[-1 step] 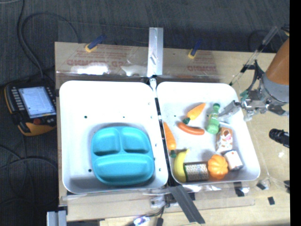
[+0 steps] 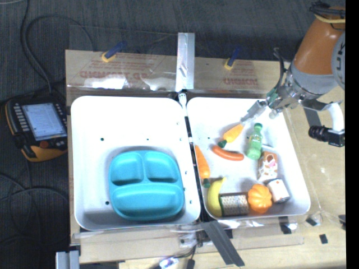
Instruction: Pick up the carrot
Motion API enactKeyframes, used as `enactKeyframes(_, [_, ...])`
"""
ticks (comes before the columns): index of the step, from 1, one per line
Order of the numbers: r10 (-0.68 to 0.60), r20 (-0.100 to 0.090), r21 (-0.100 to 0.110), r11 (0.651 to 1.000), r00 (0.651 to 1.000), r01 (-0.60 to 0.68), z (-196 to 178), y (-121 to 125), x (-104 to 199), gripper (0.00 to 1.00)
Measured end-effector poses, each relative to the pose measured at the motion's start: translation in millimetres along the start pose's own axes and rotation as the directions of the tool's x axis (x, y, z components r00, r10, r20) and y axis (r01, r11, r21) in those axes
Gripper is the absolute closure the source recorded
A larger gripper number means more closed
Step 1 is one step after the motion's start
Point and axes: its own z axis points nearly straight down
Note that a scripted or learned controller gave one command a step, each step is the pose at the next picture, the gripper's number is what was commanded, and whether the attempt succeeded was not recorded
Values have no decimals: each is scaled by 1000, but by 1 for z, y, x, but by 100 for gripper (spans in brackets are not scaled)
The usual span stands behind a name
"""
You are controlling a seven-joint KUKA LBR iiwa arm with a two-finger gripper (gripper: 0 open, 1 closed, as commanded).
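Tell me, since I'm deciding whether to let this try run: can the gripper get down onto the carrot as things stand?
Probably yes. The gripper hovers just above the carrot, which lies uncovered in the right bin; the green bottle beside it crowds one side.

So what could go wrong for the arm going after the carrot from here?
The carrot lies tight against the right bin's left wall, so a finger may hit the wall. The banana touches its lower end and could get dragged. Two other orange pieces, one near the gripper, invite a wrong pick.

Grey arm point(image 2: 314, 83), orange wrist band
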Motion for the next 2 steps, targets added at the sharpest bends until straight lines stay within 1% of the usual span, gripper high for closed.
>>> enactKeyframes(1, [112, 3, 1, 994, 994, -112, 130, 34, -18, 0])
enactKeyframes(2, [109, 4, 7, 994, 994, -109, 123, 34, -17, 100])
